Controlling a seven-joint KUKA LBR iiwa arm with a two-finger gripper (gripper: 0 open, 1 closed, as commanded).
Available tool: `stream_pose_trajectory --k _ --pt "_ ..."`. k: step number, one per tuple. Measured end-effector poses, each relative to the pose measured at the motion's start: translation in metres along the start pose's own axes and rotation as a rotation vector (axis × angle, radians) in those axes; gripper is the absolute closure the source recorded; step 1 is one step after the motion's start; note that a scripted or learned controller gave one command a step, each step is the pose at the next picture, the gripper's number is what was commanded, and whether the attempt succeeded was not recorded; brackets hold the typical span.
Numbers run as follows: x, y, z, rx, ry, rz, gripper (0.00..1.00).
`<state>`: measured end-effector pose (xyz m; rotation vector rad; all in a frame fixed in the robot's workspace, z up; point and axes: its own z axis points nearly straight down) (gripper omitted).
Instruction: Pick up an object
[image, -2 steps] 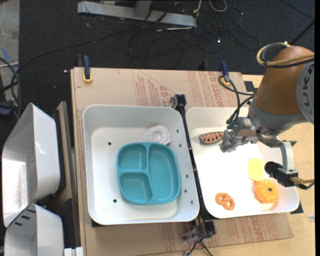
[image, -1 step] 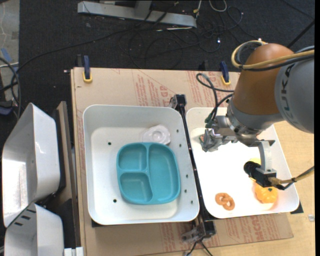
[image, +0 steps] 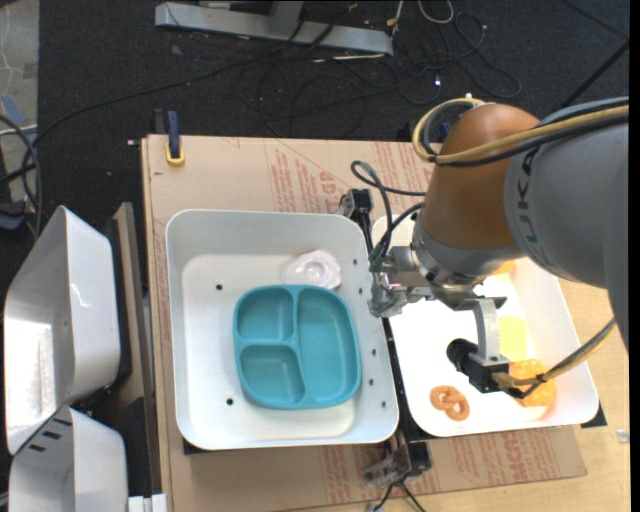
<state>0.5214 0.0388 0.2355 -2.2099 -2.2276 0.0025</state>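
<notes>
Claw is hanging over the seam between two smooth white bins on a cardboard tabletop. Open or closed: cannot tell.

Candidates to pick:
- Plate: glossy teal plastic, a rounded rectangle with three compartments. It is lying flat in the left bin, down-left of the claw.
- Lid: clear, round and crinkled, sitting just left of the claw by the plate's far edge.
- Pretzel: an orange twist, resting in the right bin, down-right of the claw and well apart from it.
</notes>
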Motion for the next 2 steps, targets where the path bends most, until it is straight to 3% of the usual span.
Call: stream_pose_trajectory --k 1,2 --pt "0.0548 -0.0042 0.0132 0.001 -0.001 0.0 1.0" --pt "0.0516 -0.0036 0.0124 -0.001 -0.002 0.006 0.0"
